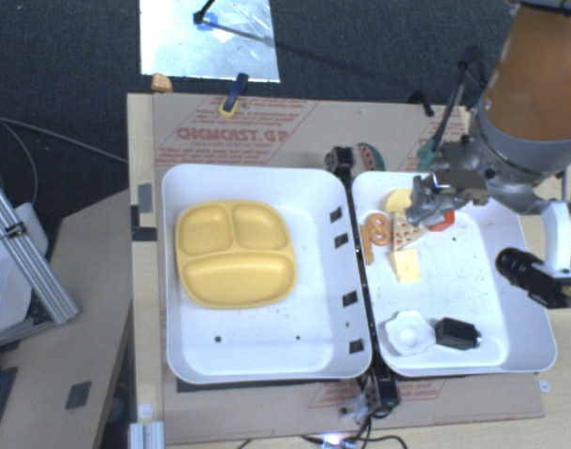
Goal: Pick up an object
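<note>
pizza slice (406, 235) lay in right bin (510, 344) by pretzel (375, 229) and cheese wedge (407, 266). gripper (424, 209) hovered just above the slice, finger state unclear. best to centre on slice, avoid pretzel, descend straight.

Small toy foods lie scattered in the right-hand shallow white bin (519, 279): an orange pretzel (375, 229), a yellow wedge of cheese (407, 266), a pale yellow round piece (397, 200), a white fried egg (406, 333) and a black block (457, 333).
</note>
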{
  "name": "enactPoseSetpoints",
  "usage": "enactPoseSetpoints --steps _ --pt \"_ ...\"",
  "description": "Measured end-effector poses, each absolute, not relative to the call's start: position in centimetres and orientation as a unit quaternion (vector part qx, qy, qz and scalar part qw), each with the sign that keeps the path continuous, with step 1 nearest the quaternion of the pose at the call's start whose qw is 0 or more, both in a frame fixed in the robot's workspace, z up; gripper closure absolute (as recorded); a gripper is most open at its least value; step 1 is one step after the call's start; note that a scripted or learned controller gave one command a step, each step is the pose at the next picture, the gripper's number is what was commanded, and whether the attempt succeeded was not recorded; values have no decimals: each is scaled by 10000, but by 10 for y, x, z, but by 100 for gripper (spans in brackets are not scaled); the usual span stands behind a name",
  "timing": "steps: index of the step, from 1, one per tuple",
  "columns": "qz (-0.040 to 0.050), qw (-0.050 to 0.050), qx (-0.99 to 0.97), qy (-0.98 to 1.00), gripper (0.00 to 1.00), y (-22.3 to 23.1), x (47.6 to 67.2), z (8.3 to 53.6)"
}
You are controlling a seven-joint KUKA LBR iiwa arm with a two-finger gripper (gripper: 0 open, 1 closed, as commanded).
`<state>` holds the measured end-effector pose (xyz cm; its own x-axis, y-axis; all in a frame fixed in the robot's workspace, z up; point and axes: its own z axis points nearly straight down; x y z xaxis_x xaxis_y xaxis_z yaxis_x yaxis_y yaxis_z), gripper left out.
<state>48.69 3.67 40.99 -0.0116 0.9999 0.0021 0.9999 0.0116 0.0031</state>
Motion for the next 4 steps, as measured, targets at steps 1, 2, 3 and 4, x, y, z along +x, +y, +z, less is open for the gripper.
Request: enactPoseSetpoints --steps 1,2,3,4 --pt "22 9 7041 7101 100 82 487 433" --pt "13 1 7041 7101 100 127 486 425" --pt "28 17 7038 7103 100 125 488 437" --pt "38 25 7017 7125 100 125 488 447"
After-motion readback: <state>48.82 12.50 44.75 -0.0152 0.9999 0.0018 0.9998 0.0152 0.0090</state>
